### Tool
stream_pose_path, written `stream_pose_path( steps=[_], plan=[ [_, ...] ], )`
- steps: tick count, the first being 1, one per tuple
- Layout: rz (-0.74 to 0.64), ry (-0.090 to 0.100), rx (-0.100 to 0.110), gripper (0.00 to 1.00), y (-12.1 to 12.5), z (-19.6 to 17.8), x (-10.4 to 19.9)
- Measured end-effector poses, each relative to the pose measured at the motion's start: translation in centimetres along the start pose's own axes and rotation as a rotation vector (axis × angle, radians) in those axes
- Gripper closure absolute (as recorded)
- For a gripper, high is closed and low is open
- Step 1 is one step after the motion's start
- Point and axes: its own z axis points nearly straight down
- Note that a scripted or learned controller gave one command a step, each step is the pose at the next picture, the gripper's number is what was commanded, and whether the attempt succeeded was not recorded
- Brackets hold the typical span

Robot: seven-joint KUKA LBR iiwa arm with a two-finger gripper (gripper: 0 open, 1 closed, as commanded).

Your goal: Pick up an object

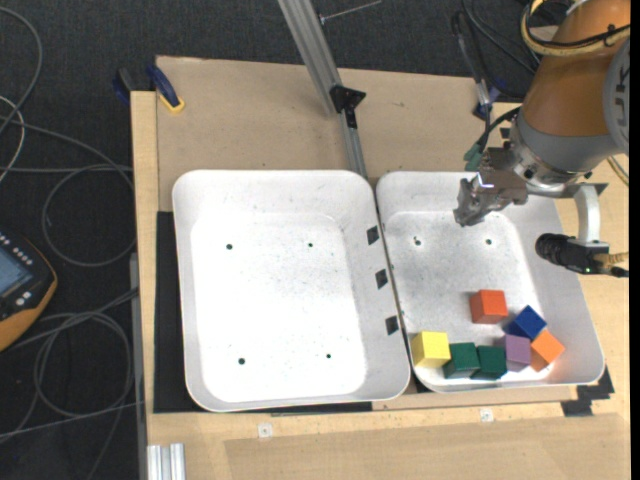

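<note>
A dark grey carpet [70, 58] covered the floor around the scene, with thin black cables [60, 198] looping across it at the left. Part of a handheld device [18, 286] with an orange edge lay at the far left.

On the carpet stood a pale wooden bench [250, 108], seen from above at a slant. A blue and yellow clamp [166, 88] gripped its far left corner. A grey metal pole [320, 58] rose from the bench's far middle.

Two shallow white bins sat side by side on the bench, touching along their inner edges. The left bin [200, 198] had a speckled floor with four small dark dots. The right bin [400, 198] held a cluster of small blocks in its near right corner.

The grey arm [575, 78], with its orange band, reached in from the right. Its gripper [478, 206] hung over the far part of the right bin, well apart from the blocks. Whether its tips were spread or closed could not be told, and nothing was seen held.

The blocks: an orange-red block [488, 305] lay farthest back, just beside a blue block [527, 322]. Nearer lay a yellow block [432, 347], two green blocks [476, 359], a purple block [517, 349] and an orange block [547, 347], packed close along the near rim.
</note>
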Motion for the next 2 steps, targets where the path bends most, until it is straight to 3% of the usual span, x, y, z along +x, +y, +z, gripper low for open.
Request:
stream_pose_path(
  steps=[2],
  plan=[
    [0.001,-0.001,0.001,1.0,-0.1,1.1,9.7]
  ],
)
